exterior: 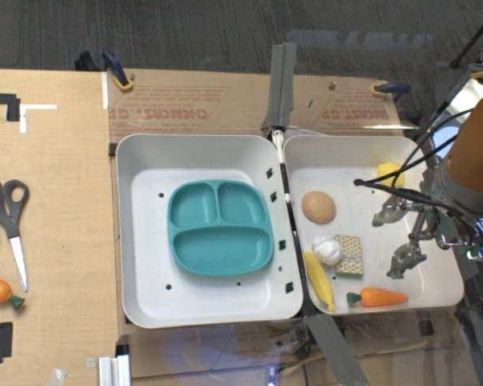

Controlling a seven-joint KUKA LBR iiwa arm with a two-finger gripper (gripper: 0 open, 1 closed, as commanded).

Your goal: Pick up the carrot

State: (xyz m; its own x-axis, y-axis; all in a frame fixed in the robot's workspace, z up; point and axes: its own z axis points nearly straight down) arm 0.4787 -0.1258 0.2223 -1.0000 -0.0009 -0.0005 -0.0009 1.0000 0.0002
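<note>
Carrot [378,297], long axis running left-right with its green tip leftward, lies along the lower edge of the right bin [435,300] at lower right of frame, just below-left of my spread, empty gripper [396,240].

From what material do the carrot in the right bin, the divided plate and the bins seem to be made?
The carrot looks like moulded plastic: an even orange with a smooth, slightly glossy skin and a small green stub. The teal divided plate seems to be matte silicone or soft plastic, with rounded edges and no glare. The white bins look like thin, glossy formed plastic with rounded corners.
</note>
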